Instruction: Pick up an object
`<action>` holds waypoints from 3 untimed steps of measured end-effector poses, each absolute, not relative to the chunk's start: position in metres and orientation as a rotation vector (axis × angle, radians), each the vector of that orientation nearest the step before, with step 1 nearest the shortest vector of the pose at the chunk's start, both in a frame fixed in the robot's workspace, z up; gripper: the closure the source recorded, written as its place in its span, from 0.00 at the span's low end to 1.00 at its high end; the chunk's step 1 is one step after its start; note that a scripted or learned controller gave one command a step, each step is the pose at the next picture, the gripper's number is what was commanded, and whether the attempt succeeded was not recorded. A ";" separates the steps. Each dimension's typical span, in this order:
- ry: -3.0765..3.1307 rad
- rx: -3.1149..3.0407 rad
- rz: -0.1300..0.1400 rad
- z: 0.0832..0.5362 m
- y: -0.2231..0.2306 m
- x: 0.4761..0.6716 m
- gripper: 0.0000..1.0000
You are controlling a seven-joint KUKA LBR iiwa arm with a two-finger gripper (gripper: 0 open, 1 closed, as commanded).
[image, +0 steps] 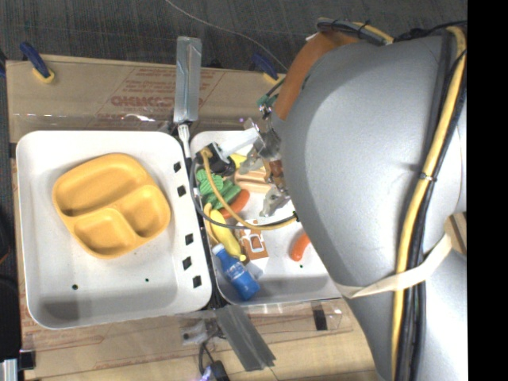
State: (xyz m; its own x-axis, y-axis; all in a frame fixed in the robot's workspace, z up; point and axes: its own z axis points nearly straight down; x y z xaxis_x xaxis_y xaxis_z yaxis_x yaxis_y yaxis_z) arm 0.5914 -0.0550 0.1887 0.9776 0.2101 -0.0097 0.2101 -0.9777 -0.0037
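Camera view: grey KUKA arm (373,173) reaches in from the right and covers most of the right shallow white bin (274,288). Two-finger gripper (266,177) hangs low over the clutter at that bin's left side, with a loop of yellow cable (238,222) trailing under it.

Finger state: cannot tell. The wrist hardware and wiring blur together there, and nothing is clearly seen between the tips.

Candidate objects, all in the right bin: green ribbed toy (213,185) against the left wall, orange-red piece (236,201) just beside it, yellow banana-like item (221,232) nearer, small brown-and-white box (255,247), blue plastic bottle (236,275) at the near-left corner, and an orange carrot-shaped piece (299,248) near the arm's edge.

Left shallow white bin (40,292) holds a yellow divided plastic tray (111,205), well apart from the gripper.

Step, my read: descent or grasp attempt over the green/orange cluster; no lift yet as far as I can see.

Next move needs the fingers closing on one item only. The pile is tight and sits against the bin wall, so expect a two-object pinch or a slip. Confirm the hold on lift.
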 end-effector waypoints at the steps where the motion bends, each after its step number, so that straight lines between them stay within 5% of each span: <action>1: -0.497 -3.100 0.008 0.176 -0.093 0.628 0.00; 2: -0.331 -3.119 0.002 0.097 -0.121 0.648 0.00; 3: -0.348 -3.118 0.003 0.105 -0.119 0.649 1.00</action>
State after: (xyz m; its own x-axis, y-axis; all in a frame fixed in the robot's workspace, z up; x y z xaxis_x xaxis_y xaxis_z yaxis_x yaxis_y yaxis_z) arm 0.6486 -0.1188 0.1051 0.9754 0.2204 -0.0013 0.2204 -0.9754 -0.0047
